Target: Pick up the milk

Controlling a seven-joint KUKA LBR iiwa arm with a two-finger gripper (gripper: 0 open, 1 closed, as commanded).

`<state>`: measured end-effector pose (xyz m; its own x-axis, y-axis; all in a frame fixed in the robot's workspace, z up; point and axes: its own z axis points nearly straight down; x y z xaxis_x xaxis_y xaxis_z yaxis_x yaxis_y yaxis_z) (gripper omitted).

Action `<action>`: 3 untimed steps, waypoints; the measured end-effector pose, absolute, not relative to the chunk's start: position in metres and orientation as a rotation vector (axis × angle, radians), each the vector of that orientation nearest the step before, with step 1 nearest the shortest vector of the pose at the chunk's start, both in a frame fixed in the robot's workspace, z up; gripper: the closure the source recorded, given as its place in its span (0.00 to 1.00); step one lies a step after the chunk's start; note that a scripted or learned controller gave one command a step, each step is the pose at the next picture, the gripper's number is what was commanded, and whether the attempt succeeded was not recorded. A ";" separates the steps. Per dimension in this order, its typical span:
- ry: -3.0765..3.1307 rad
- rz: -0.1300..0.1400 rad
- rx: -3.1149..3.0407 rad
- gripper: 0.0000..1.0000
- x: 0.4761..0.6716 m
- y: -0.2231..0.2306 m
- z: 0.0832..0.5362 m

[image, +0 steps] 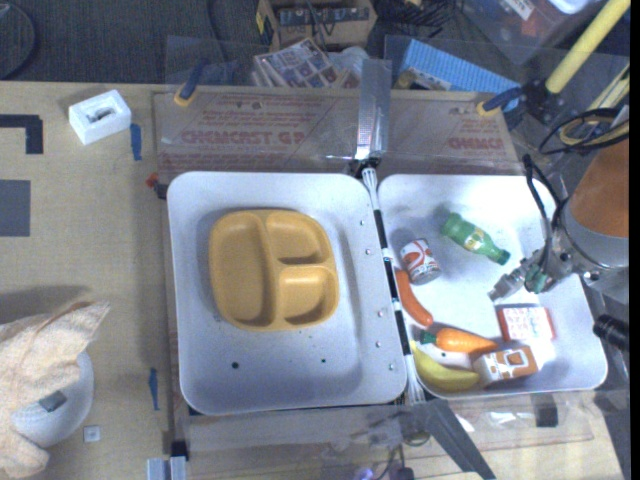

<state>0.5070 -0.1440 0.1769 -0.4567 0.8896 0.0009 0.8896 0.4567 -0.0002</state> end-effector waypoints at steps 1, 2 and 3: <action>-2.619 0.000 -1.734 1.00 0.480 -0.159 0.136; -2.873 -0.020 -1.283 1.00 0.486 -0.195 0.090; -3.043 -0.016 -0.819 1.00 0.487 -0.200 0.090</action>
